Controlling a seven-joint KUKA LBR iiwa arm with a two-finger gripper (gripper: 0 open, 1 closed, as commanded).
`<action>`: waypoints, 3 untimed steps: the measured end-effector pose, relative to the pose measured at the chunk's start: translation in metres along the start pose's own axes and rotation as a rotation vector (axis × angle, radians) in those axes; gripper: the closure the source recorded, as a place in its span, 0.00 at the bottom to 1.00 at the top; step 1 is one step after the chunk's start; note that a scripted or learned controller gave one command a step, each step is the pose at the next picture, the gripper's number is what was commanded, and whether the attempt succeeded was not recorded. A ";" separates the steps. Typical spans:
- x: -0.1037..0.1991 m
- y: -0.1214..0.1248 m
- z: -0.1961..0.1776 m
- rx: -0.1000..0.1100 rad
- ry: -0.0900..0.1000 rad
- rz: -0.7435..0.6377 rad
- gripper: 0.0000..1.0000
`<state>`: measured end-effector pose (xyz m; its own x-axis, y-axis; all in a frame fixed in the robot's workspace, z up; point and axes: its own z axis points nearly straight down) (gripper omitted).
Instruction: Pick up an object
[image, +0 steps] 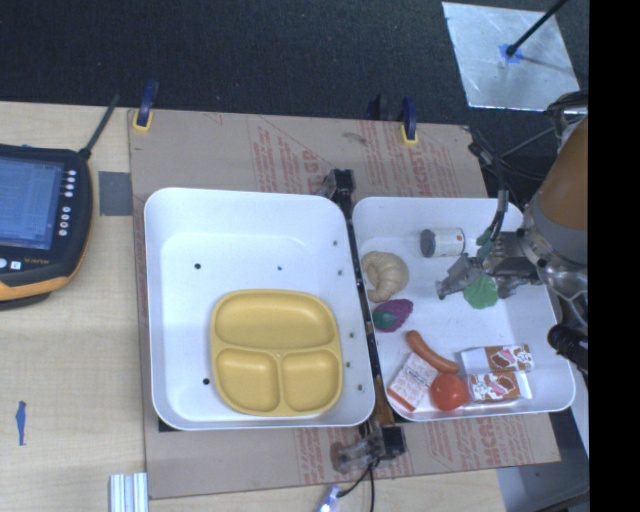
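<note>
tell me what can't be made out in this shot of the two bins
- Gripper, camera view: a green object lies right at its fingers; too small and dark to tell if it is gripped.
- Packets in the right bin: print too small to read.
- Arm: cut off by the right side.
- Tablet: cut off by the left edge, screen blurred.

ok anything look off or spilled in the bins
Nothing looks spilled or damaged. The yellow tray lies flat in the left bin. The food items in the right bin lie loosely scattered, with the gripper at a green object.
</note>
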<state>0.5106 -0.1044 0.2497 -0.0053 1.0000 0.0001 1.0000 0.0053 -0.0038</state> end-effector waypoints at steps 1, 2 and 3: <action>0.017 0.017 0.059 0.001 -0.001 0.000 0.00; -0.001 -0.035 0.136 0.001 0.000 0.000 0.00; -0.002 -0.034 0.126 0.002 -0.001 -0.005 1.00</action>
<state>0.4759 -0.1068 0.1237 -0.0100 1.0000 -0.0004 0.9999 0.0100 -0.0058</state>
